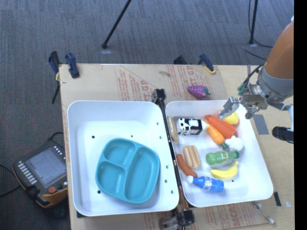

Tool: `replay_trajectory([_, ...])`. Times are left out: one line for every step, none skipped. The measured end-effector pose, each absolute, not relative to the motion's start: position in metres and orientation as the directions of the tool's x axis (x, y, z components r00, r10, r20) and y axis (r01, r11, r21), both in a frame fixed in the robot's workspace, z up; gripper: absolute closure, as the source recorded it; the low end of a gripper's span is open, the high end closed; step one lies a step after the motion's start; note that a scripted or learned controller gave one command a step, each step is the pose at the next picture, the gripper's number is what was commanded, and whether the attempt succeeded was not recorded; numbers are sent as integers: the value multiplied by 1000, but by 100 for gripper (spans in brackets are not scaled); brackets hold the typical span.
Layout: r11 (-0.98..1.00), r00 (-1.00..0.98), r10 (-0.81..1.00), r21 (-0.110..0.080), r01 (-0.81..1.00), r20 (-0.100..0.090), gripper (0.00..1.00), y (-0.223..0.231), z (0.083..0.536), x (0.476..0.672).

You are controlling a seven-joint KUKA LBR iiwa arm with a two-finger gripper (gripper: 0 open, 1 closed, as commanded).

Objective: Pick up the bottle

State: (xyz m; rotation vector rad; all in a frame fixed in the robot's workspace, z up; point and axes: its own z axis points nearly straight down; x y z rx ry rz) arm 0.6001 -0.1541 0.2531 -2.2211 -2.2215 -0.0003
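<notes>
- The surface (139, 80) is seen below and to the left of the end effector (238, 107); two white bins are carried on it.
- The left bin (81, 114), well to the left of the end effector, is occupied by a blue divided plate (128, 169).
- The right bin (256, 176) is located beneath the end effector, which hangs over its upper right corner.
- The end effector's fingers are spread apart; nothing is held between them.
- The green bottle (222, 156) is found lying on its side below the end effector, between a yellow banana (225, 172) and an orange carrot (220, 124).
</notes>
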Motion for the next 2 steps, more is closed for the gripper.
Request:
replay_trajectory([2,-2,1000,0,1000,1,100,-154,263,601])
replay_trajectory([-128,128,992,0,992,-1,100,-191,328,543])
